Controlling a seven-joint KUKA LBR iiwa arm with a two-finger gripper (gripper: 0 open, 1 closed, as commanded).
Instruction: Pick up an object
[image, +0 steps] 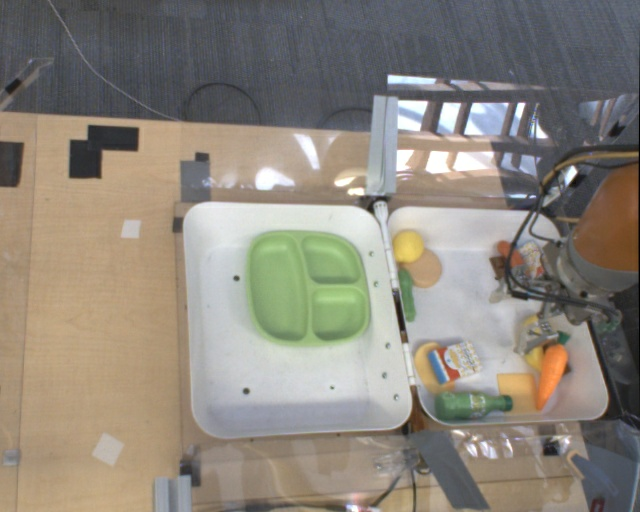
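1. We see the grey arm (600, 235) with its orange band reaching over the far-right side of the right bin (470, 305), on a pale wooden bench (90, 330).
2. The tool (540, 335) hangs low just above the carrot (551, 375); we cannot tell whether it is apart or together, and nothing shows clamped in it.
3. The carrot lies by the right bin's right wall, with a small yellow piece (534, 354) touching its top end and a yellow block (515, 385) just to its left.
4. Along the right bin's near wall lies a green bottle (472, 405); just above it sits a small red-and-white packet (460, 359).
5. Near the right bin's left wall rest a yellow ball (407, 246) and a tan disc (426, 268), touching.
6. The left bin (220, 390), beside the right bin, carries a green divided plate (306, 287).
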